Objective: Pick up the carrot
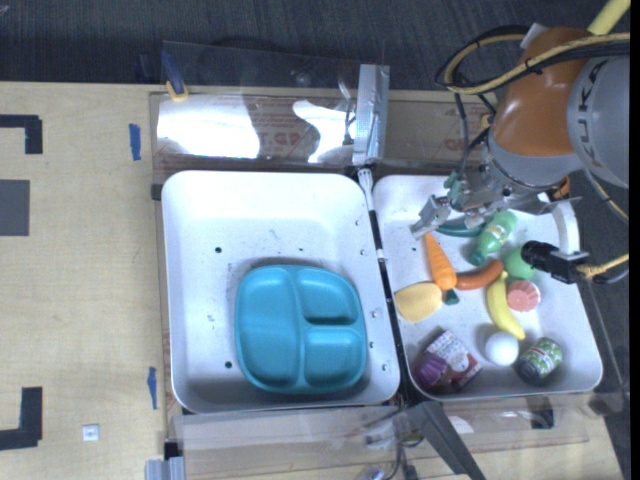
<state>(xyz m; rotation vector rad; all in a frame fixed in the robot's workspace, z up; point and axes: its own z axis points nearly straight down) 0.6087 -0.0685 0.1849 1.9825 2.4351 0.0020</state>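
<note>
The carrot (pixel 440 260) is orange with a small green end toward the front. It lies on the floor of the right bin (pixel 585 368), near that bin's left wall, pointing away from me. My gripper (pixel 442 214) hangs just beyond the carrot's far tip, at the end of the grey arm with its orange band (pixel 535 108). Nothing shows held in it.
Around the carrot lie a yellow fruit (pixel 418 300), an orange sausage-like piece (pixel 478 276), a banana (pixel 503 314), a white egg (pixel 500 348), a green can (pixel 540 360), a purple packet (pixel 446 360) and green items (pixel 497 234). The left bin (pixel 200 208) holds a blue divided plate (pixel 300 328).
</note>
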